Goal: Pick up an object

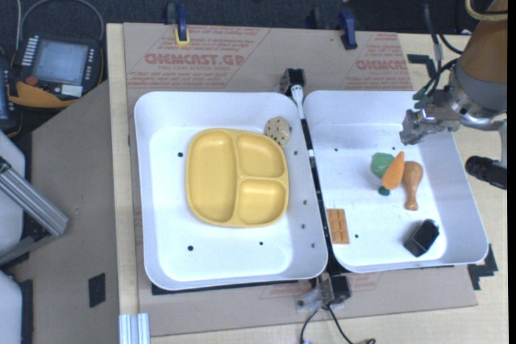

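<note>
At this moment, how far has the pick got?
Nothing looks picked yet. The carrot, drumstick, green piece, black block and cracker all lie in the right bin. The tool is above that bin's far side, apart from them. Descent, grasp and lift remain.

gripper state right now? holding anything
gripper: over the right bin, above the carrot; nothing visibly held, open or shut cannot be told.

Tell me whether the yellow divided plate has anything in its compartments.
Empty. All three compartments of the yellow plate show bare yellow surface. The nearest item, a speckled cookie, lies on the bin floor beside its upper right rim.
</note>
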Tool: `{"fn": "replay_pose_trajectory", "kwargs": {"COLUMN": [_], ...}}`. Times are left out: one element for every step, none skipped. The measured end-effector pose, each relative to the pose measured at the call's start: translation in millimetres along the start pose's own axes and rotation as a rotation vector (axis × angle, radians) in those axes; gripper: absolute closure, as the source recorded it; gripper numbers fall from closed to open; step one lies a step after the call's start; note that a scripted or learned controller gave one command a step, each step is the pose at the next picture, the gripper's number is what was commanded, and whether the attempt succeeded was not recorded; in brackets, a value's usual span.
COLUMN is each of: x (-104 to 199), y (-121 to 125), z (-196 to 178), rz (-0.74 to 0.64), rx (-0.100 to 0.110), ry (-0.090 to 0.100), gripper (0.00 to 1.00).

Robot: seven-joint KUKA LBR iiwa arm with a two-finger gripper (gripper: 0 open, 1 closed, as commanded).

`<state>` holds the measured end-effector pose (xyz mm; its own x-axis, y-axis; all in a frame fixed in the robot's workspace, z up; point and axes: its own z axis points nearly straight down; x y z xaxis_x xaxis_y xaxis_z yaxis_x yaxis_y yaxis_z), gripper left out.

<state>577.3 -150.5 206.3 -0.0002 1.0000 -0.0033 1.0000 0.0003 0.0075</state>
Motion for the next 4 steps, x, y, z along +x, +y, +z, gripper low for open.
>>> {"fn": "replay_pose_trajectory", "kwargs": {"x": [-1, 47, 94, 143], "y": [1, -10, -20, -23], "z": [-31, -39, -26, -19], "rz": [-0.001, -0.005, -0.005, -0.005], "rx": [0.001, 0.009, 0.012, 0.011], "ry": [0.001, 0.006, 0.006, 0.005], "gripper": [1.00, 1.00, 1.00, 1.00]}}
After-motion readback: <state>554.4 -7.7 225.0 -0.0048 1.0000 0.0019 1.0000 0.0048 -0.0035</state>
